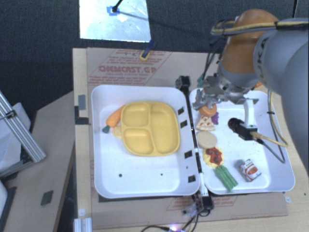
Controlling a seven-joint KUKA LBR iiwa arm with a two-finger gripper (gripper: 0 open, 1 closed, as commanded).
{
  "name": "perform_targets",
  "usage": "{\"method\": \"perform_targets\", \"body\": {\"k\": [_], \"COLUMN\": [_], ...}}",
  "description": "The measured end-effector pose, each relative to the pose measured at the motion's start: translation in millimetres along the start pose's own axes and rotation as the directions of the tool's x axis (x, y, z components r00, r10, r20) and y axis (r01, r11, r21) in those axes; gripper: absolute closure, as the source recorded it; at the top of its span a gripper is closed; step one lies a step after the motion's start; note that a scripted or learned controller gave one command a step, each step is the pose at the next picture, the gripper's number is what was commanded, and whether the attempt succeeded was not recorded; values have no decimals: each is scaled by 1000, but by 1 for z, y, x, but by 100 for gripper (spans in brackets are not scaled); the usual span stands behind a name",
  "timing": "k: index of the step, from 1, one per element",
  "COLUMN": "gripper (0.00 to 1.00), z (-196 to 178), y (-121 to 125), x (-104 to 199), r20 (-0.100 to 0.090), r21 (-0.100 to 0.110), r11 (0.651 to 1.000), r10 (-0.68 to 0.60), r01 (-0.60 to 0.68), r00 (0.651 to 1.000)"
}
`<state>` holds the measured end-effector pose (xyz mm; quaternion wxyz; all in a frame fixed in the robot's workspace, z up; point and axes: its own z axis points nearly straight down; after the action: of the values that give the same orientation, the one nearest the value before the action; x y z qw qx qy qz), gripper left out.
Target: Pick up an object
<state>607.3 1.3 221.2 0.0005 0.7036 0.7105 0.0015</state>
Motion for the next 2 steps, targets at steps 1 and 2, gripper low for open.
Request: {"method": "perform_targets", "body": {"k": [1, 2], "gripper": [100, 100], "z": [-4, -7], "y": [14, 23], "x": [49, 48], "r20": [0, 1], "r21": [0, 0], "r11": [1000, 1000], "r10": [2, 3], "r01": [-2, -3], "r00": [1000, 1000]}}
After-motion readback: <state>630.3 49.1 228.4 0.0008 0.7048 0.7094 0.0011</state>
